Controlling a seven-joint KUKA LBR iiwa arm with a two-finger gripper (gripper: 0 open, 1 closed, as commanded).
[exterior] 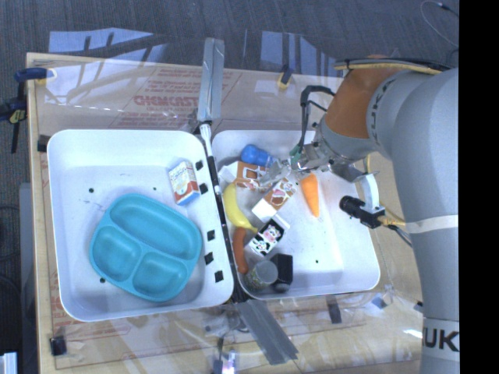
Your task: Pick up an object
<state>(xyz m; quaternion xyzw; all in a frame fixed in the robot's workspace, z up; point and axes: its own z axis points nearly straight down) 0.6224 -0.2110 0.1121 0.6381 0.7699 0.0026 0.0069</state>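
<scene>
My gripper [290, 167] reaches down into the upper middle of the right bin [351, 249], under the orange band of the arm. It hovers over a cluster there: a blue bottle [255, 156] to its left, a brown and white carton [274, 199] just below it, and an orange carrot [310, 195] to its right. Nothing can be made out between its tips. A banana [233, 207] lies along the bin's left wall.
Lower in the right bin lie a black and white cube [267, 238], a grey cup [263, 273], a black block [283, 266] and a reddish sausage [240, 252]. The left bin [78, 162] holds a blue divided plate [146, 245] and a small carton [183, 181].
</scene>
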